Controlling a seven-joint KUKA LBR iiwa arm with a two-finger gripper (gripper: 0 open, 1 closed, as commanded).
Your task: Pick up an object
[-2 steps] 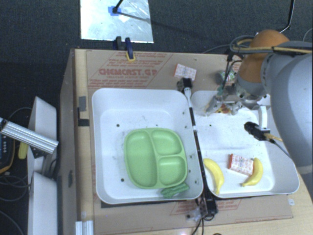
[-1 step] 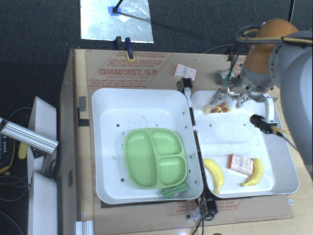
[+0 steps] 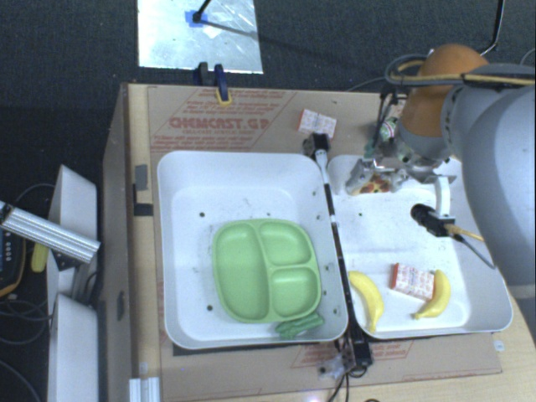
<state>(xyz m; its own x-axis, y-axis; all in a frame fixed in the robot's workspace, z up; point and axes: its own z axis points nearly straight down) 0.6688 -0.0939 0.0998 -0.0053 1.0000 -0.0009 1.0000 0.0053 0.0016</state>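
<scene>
As the hand (image 3: 374, 177) sits low in the far corner of the right bin (image 3: 381, 237), at a small orange thing (image 3: 368, 188), centre on it before lifting; whether the hand is spread cannot be told.

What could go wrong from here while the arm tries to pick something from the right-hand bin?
1. The gripper sits at the far corner of the right-hand bin, close to its wall. A descent there might scrape the wall instead of grasping anything.
2. The red-and-white packet lies between one banana and the other banana, very close to the latter. Reaching for one might push its neighbours away.
</scene>
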